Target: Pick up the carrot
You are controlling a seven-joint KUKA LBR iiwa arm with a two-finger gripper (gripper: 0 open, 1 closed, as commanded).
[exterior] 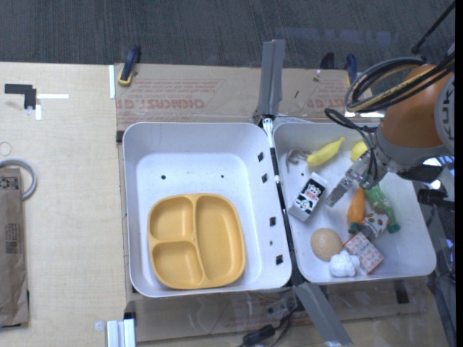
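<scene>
My claw hangs just left of the carrot in the right bin, how far it gapes I cannot tell, and with nothing visibly gripped the carrot, beside the egg, is yet to lift.

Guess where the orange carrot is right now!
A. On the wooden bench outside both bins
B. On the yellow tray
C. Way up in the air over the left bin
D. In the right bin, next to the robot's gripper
D. The carrot lies in the right bin among the other toy foods, just beside the gripper; the yellow tray sits in the left bin.
</scene>
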